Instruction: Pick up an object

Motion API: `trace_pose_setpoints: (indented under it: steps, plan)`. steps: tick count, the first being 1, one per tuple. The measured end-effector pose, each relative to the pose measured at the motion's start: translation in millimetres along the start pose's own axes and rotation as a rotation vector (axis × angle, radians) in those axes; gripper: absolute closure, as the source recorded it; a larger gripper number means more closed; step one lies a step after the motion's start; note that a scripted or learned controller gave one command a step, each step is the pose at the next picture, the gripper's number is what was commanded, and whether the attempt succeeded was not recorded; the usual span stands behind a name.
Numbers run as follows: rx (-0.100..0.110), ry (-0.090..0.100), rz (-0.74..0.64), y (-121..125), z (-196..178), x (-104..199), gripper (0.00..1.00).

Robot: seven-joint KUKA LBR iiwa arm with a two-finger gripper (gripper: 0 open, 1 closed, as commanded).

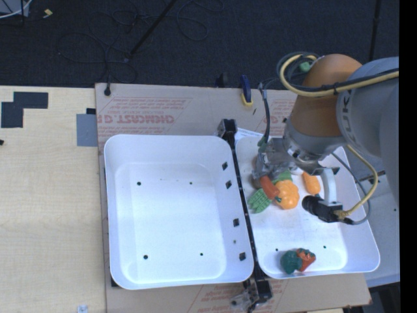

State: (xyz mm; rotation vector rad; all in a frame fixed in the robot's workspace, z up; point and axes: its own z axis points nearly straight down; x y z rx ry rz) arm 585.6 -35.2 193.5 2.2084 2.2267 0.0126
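Observation:
My gripper [268, 172] reaches down into the right bin [339, 256], near its left wall, right over a cluster of toy food. Below its tip lie an orange-red carrot-like piece [269, 188], a yellow-orange pepper [287, 195] and a green ridged piece [258, 202]. A small orange piece [311, 183] lies just right of the cluster. Near the bin's front edge sits a dark green and red toy [296, 260]. The wrist hides the fingertips, and I cannot see anything held.
The left bin [169, 207] adjoins the right one along a black divider with clips [238, 194]. A black cable connector [320, 208] hangs from the arm over the right bin. The grey arm with its orange band [326, 96] covers the bin's back right part.

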Motion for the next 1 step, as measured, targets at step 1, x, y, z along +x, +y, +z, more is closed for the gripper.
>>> trace_pose_setpoints:
  steps: [1]
  plan:
    - [0.008, -0.001, 0.004, 60.7, 6.8, 33.1, 1.00]
